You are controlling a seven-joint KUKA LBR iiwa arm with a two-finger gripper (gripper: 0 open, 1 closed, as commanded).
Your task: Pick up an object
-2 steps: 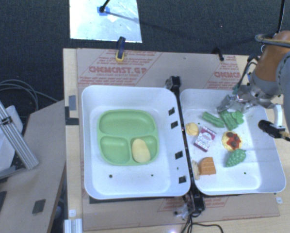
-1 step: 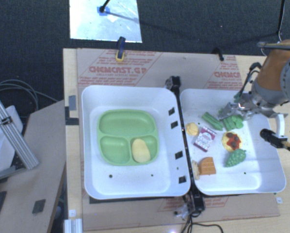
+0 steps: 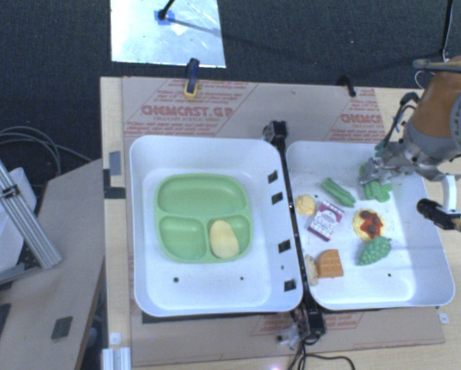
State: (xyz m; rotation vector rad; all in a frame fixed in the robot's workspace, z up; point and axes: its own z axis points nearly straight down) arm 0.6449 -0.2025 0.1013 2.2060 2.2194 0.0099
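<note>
A tan bench bears two white bins, beyond them dark carpet and a foil sheet; the gripper sits over a green toy, its grasp indiscernible, arm cut off.

The left bin has lots of open floor around the green plate. In the right bin, 7 small toys crowd the middle, with bare floor along the near edge.
</note>
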